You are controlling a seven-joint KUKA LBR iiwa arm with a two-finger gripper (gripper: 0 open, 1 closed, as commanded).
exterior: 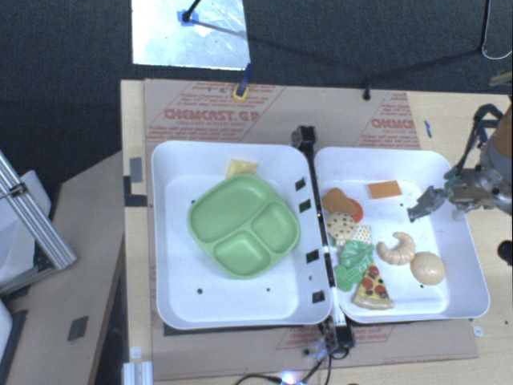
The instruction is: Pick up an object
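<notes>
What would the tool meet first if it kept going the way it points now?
Probably the croissant: the tool points down-left over the right bin, though its height is unclear, so it might meet bare floor first.

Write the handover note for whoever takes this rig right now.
Gripper: over the right bin, near its right side, with nothing between its fingers that I can see; open or shut is unclear.
Right bin: croissant, bun, pizza slice, green leaf, cracker, orange slab.
Left bin: green plate, yellow piece behind it.
Done: no pick yet.
Left: lower onto one object, probably the croissant as the nearest, grip and lift.
</notes>
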